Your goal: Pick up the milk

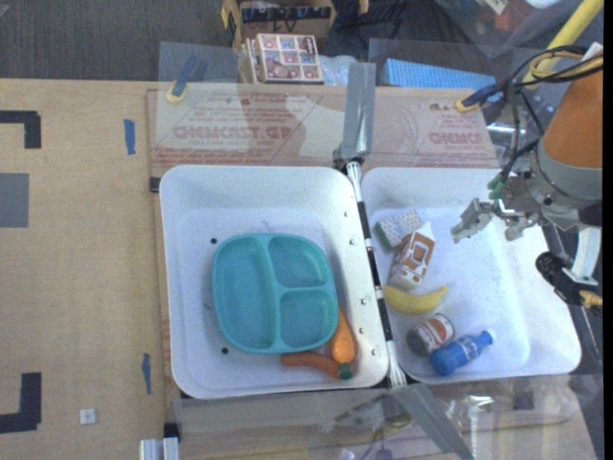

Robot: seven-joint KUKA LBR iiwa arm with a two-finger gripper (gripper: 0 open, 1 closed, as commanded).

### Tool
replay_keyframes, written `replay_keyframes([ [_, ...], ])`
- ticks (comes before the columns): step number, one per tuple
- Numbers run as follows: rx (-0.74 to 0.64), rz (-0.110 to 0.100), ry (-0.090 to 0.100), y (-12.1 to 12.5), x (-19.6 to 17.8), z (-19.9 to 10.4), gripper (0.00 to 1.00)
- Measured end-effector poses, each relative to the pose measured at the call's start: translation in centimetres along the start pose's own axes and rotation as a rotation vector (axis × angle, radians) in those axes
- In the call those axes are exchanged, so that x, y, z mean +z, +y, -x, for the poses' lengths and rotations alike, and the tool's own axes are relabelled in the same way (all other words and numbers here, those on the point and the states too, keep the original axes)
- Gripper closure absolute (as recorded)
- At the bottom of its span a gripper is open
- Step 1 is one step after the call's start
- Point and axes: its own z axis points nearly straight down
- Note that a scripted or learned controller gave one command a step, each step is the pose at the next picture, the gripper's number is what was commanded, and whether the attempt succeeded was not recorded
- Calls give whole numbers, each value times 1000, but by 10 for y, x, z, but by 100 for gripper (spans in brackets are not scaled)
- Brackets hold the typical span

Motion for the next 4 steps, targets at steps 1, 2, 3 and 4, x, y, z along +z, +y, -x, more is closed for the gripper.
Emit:
replay_keyframes([
  [1,-219,5,-3,-1,-27,31,0],
  [2,-243,1,0,33,55,-33,0],
  [3,-374,6,-4,46,-5,52,0],
  [4,-472,3,-1,70,57,-15,0],
])
